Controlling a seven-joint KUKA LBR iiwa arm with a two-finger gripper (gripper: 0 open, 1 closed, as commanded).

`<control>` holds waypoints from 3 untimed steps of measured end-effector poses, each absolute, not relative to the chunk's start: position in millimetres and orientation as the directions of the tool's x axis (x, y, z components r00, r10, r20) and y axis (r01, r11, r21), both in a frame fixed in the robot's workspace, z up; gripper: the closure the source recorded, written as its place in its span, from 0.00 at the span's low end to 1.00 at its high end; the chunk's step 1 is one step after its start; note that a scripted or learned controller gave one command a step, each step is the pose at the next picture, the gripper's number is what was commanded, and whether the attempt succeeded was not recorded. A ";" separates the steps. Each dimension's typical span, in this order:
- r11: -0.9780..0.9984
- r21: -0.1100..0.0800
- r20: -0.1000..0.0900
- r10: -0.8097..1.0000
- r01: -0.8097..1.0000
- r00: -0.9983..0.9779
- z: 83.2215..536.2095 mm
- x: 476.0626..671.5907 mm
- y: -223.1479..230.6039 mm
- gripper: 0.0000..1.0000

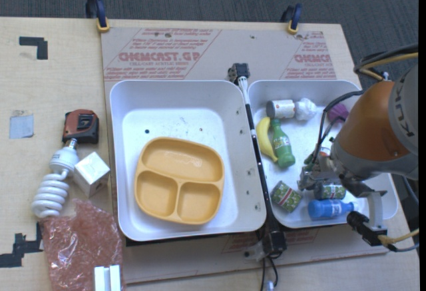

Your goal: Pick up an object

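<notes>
Gripper point(318, 180) hung low in the right bin point(373, 216), its grip impossible to judge; a blue bottle point(331, 208) lay just below it, a green can point(287, 196) to its left.

Looks like a robotics lab bench to us. We've got a grey and orange industrial arm point(376, 130) leaning over two white bins point(126, 150), which sit on a protective-paper-covered sheet point(166, 53) held down by clamps point(98, 13). Cables point(269, 263) trail off the front edge, and random test clutter like a spiral light bulb point(53, 180) and tape measure point(81, 126) sits beside them.
</notes>
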State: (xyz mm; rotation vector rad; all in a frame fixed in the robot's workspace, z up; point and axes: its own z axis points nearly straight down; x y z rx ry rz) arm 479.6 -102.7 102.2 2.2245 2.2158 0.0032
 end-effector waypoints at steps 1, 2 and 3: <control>0.000 0.002 -0.001 1.000 1.000 0.000 192.4 478.8 -26.1 1.00; 0.001 0.001 -0.002 1.000 1.000 -0.001 163.8 556.1 -119.4 1.00; 0.001 0.001 -0.001 1.000 1.000 -0.001 163.8 556.1 -119.3 0.00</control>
